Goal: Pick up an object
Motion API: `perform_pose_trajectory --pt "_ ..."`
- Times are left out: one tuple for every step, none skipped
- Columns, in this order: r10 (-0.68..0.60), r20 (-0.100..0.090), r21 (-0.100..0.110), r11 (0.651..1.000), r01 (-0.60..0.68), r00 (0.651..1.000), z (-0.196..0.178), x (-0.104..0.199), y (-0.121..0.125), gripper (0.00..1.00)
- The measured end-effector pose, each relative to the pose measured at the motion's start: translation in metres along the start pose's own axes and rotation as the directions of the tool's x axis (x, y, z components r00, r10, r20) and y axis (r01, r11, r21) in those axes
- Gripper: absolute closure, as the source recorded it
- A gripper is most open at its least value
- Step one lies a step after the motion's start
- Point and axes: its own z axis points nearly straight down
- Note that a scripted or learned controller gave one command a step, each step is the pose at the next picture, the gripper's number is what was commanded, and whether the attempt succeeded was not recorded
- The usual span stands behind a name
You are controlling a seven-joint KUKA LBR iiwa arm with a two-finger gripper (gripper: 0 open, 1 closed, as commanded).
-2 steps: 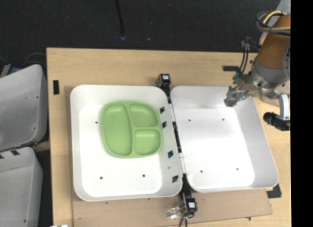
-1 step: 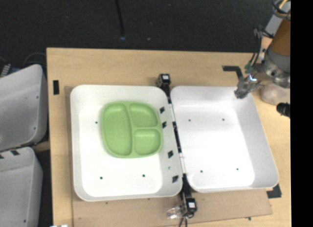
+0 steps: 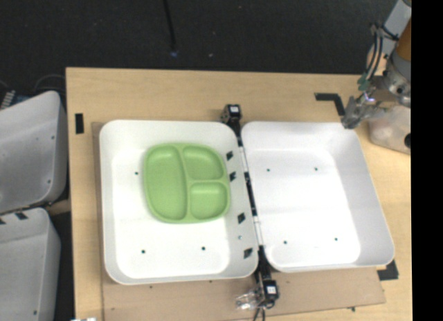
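I'm parked up at the far right corner of the light wooden bench (image 3: 208,81), my grey arm (image 3: 396,19) coming in from the right edge. My two-finger gripper (image 3: 354,113) hangs just outside the top right corner of the right-hand shallow white bin (image 3: 346,243), close to a small black bracket (image 3: 331,100) on the bench top. It is small and blurred from up here, so I cannot tell how it is set, and I see nothing in it.

Now the thing to pick: a pale green plastic plate with three compartments (image 3: 185,183), one large section on its left side and two smaller ones on its right. It lies flat in the left-hand shallow white bin (image 3: 124,243), in the upper middle of that bin's floor, touching no wall. That puts it well apart from me, across the row of black clips (image 3: 243,198) where the two bins meet, and the whole width of the right bin lies between us.
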Motion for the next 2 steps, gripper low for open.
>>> perform_pose_trajectory --pt "-0.001 -0.002 0.005 1.000 0.001 1.000 -0.005 0.049 0.004 1.00" --pt "0.000 -0.002 0.006 1.000 0.000 1.000 -0.009 0.095 0.004 1.00"
